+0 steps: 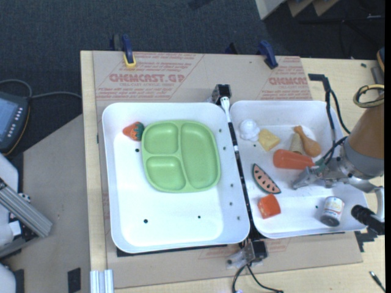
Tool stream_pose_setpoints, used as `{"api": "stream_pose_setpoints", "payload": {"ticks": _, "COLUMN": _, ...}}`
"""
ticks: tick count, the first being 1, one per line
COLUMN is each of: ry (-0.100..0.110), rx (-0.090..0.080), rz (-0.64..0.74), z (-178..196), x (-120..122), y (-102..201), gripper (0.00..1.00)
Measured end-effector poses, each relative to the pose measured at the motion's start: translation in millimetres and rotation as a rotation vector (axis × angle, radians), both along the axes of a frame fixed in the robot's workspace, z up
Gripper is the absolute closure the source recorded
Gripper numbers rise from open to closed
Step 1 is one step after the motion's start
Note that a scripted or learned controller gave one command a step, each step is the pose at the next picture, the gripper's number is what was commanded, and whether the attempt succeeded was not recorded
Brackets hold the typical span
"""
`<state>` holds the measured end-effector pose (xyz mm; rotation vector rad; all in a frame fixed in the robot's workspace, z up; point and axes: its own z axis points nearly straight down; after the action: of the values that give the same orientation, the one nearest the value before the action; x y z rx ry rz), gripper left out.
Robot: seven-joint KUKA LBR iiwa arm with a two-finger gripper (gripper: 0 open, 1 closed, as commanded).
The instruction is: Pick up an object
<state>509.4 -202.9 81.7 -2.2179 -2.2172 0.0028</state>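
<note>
My gripper (303,178) reaches in from the right, low over the right bin (287,224). It sits just below an orange-red carrot-like piece (292,159) and right of a watermelon slice (265,179). Nothing shows as held. Around it in the same bin lie a tan drumstick (305,140), a yellow wedge (269,140), a white knobbly piece (248,129), a red chunk (269,206) and a small can (332,211).
The left bin (171,224) holds a green divided plate (181,155) and a small red and green fruit (132,130) at its upper left. The bins' shared rim (237,170) runs down the middle. Cables (333,112) hang by the arm at the right.
</note>
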Motion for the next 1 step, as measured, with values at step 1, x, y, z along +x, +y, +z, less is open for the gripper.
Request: {"api": "stream_pose_setpoints", "payload": {"ticks": 1, "ry": -0.006, "rx": -0.003, "rz": -0.001, "z": 13.4, "x": 1.2, "y": -0.8, "gripper": 1.00}}
